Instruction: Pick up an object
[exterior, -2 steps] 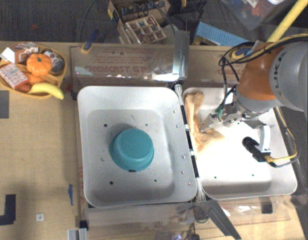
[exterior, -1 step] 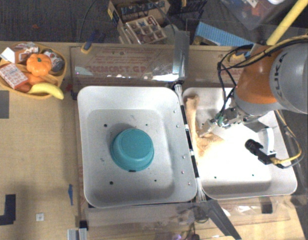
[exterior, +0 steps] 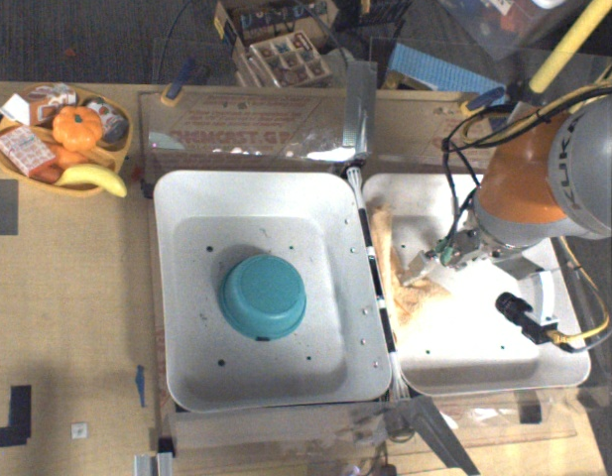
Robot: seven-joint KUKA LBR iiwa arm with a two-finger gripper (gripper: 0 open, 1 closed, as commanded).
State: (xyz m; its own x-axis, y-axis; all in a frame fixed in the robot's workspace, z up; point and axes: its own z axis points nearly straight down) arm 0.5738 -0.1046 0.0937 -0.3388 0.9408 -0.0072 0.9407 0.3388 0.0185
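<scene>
Wooden bench [exterior: 67, 296] is seen from above at a slant, w/ two shallow white bins side by side. Left bin [exterior: 186, 216] holds a teal bowl [exterior: 264, 297], set upside down near its middle. Right bin [exterior: 484, 350] is brightly lit; a pale tan object [exterior: 410, 291], looks like crumpled paper or cloth, lies along its left wall, by the divider. At the bench's far left corner a yellow dish [exterior: 58, 137] is placed w/ toy food: an orange pumpkin [exterior: 77, 127], a banana [exterior: 92, 177], some small boxes. Behind the bins, a clear panel and dark floor cluttered w/ boxes, cables, a yellow pole.

Arm [exterior: 544, 181] is reached in from the right, orange band above the wrist, bent down over the right bin. Gripper [exterior: 432, 258] is hung low by the tan object's upper end, approx. touching or just above it; which one cannot be told.

Glare and blur wash out the tool tip, so open or closed cannot be told. Tan object's exact shape is hard to make out. Arm's upper part is cut off at the frame edge.
</scene>
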